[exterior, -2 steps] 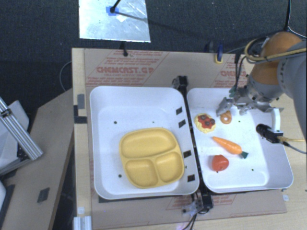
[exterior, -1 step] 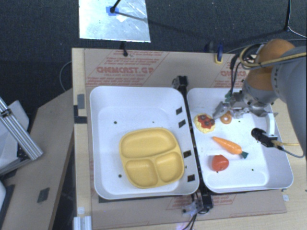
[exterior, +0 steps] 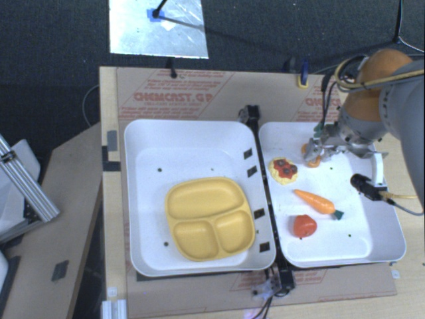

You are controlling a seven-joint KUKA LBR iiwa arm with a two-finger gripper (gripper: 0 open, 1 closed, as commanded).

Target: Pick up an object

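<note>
The right bin (exterior: 382, 241) holds a small yellow round piece with red topping (exterior: 284, 171), an orange carrot (exterior: 315, 201) with a green tip, and a red tomato (exterior: 304, 226). My gripper (exterior: 320, 146) is low over the far part of this bin, right of the yellow round piece. A small orange thing (exterior: 311, 155) lies directly under the gripper's tip, partly hidden by it. I cannot make out whether the gripper touches it.
A yellow divided plate (exterior: 209, 218) lies in the left bin (exterior: 153, 145). A black clip-lined divider (exterior: 260, 178) separates the bins. The arm's black connector and cable (exterior: 368, 186) hang over the right bin's right side. A foil sheet (exterior: 158, 18) lies beyond the bench.
</note>
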